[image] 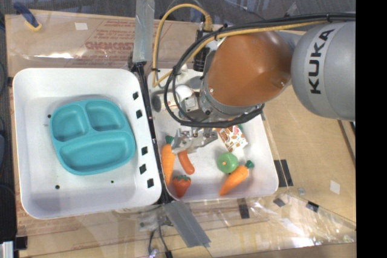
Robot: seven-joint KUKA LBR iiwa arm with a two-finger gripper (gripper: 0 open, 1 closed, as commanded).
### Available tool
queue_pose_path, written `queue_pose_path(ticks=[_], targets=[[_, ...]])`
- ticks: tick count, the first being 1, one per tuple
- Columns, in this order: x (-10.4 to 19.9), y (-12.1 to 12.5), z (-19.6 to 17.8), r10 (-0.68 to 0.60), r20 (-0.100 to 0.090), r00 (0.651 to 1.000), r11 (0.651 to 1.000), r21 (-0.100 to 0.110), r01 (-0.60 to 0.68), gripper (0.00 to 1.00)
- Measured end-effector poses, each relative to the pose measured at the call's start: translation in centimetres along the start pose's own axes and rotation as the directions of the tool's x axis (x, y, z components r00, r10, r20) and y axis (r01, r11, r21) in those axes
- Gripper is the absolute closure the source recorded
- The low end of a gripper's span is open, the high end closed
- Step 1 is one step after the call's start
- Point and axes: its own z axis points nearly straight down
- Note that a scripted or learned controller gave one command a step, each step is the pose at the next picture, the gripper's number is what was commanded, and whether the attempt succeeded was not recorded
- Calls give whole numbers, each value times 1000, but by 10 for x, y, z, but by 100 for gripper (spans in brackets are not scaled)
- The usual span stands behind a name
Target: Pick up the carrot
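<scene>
In the camera view, you see two shallow white bins side by side on the bench. The left white bin (36, 190) holds a teal plastic divided plate (91, 136) with three compartments, lying flat near the bin's middle.

The right white bin (266, 157) sits under the grey arm with its orange band (248, 69), which reaches in from the right and covers the upper half of that bin. Black and yellow cables (175, 15) loop around the wrist. Below the orange band, the two-finger gripper (192, 141) hangs over the bin's lower left part, pointed down among the toys. You cannot tell from here whether it is spread or closed; the metal parts blur together and nothing shows plainly between them.

The orange toy carrot with a green top (234, 179) lies tilted near the lower right of the right bin, its green end up and to the right, well apart from the gripper. A green round toy fruit (228, 162) sits just beside it, up and to the left. A long orange toy vegetable (167, 161) lies along the bin's left wall, a small red toy sausage (186, 163) sits just beside it, and a red toy strawberry (181, 184) rests below both. A small printed card-like box (233, 138) lies right of the gripper.
</scene>
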Motion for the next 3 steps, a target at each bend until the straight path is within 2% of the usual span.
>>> queue_pose_path(ticks=[1, 2, 3], targets=[[15, -10, 7, -463, 1, 886, 886, -1, 463, 100], [-7, -6, 2, -883, 0, 469, 469, 0, 883, 100], [39, -37, 7, -950, 3, 312, 312, -1, 950, 100]])
